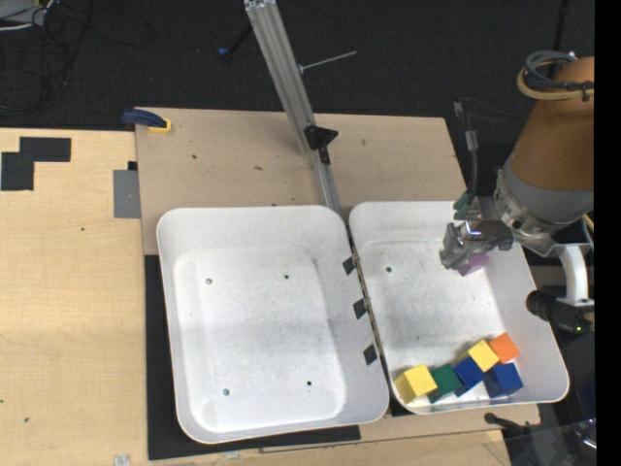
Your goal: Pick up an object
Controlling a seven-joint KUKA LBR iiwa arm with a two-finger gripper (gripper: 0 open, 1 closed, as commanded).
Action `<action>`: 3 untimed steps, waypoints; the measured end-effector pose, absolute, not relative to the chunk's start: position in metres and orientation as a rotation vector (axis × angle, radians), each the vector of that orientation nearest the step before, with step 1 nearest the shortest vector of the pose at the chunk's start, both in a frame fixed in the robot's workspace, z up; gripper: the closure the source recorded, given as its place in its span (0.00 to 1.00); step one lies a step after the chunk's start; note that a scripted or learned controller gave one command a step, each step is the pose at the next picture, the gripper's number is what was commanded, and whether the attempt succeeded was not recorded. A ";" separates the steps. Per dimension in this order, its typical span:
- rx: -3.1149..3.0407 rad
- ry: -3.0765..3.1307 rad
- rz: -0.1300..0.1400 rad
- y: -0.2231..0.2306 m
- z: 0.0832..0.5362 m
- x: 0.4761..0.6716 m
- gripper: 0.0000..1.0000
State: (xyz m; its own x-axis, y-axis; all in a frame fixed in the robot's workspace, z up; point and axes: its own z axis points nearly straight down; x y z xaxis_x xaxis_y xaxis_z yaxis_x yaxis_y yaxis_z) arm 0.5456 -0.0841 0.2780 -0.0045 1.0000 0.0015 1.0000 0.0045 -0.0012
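My gripper (467, 252) hangs over the upper right part of the right bin (427, 223), near its far wall. A small purple block (474, 261) shows at the fingertips, and the gripper is shut on it. The block looks lifted slightly off the bin floor. At the bin's near right corner lies a cluster of blocks: a yellow block (419, 382), a green block (446, 380), a blue block (469, 372), a second yellow block (482, 355), an orange block (504, 346) and a dark blue block (504, 382).
The left bin (257, 318) sits beside the right one, with black clips (359, 308) along the shared edge. A slanted aluminium rail (287, 76) rises behind the bins. The orange-banded arm (553, 144) stands at the right.
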 end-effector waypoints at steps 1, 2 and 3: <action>-2.214 -2.223 0.003 -0.037 0.258 0.568 1.00; -2.214 -2.222 0.004 0.016 0.247 0.576 1.00; -2.214 -2.225 0.001 0.074 0.243 0.595 1.00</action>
